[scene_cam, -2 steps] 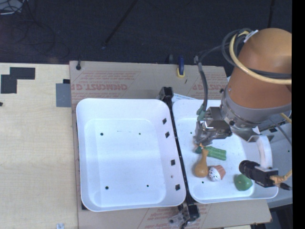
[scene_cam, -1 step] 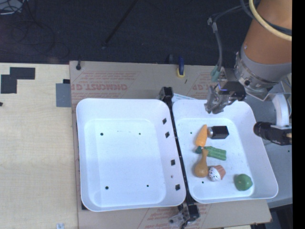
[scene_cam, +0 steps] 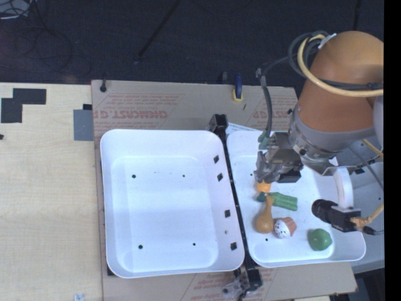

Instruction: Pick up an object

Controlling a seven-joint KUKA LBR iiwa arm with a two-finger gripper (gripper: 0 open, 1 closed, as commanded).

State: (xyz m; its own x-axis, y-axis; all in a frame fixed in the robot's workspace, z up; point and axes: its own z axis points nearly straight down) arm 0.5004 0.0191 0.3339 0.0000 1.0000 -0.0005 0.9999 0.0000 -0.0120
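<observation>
My gripper (scene_cam: pixel 265 179) hangs over the right bin (scene_cam: pixel 351 256); whether it grips anything I cannot tell. Beneath it lie an orange piece (scene_cam: pixel 263 187), green stick (scene_cam: pixel 283 200), and tan gourd (scene_cam: pixel 264 219).

1. One fixed camera looked down at a slant from above the counter (scene_cam: pixel 44 187).
2. It stood far enough back to take in both white bins, left bin (scene_cam: pixel 119 144) and right bin (scene_cam: pixel 351 251).
3. The arm (scene_cam: pixel 341 93) entered from the right.
</observation>
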